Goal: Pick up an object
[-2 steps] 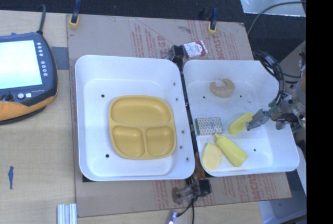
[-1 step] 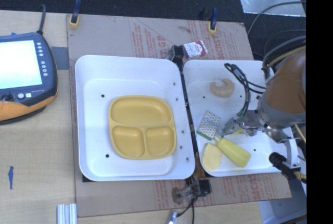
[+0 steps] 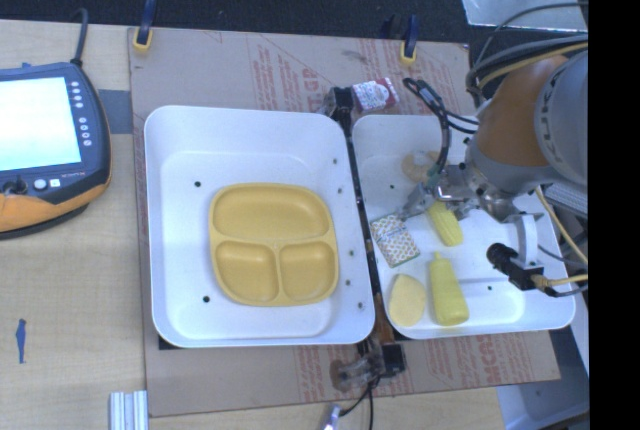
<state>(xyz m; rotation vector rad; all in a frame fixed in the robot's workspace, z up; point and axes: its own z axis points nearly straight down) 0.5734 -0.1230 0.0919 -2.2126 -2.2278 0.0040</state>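
The right bin [image 3: 500,318] holds several small items. A checked sachet [image 3: 395,240] lies near its left wall. A short yellow corn-like piece [image 3: 445,224] lies in the middle, with a yellow bottle [image 3: 447,291] and a pale yellow round piece [image 3: 406,300] at the front. A tan item [image 3: 417,164] sits at the back. My gripper [image 3: 437,195] hangs low over the bin's middle, just above the corn-like piece and right of the sachet. The wrist covers what lies under it.
The left bin [image 3: 180,148] holds a yellow divided plate [image 3: 273,244]. A small red-and-white bottle [image 3: 372,95] lies behind the bins on the cardboard. A teach pendant [image 3: 45,143] rests at far left. Cables and a black fitting [image 3: 508,263] hang off the arm over the right bin.
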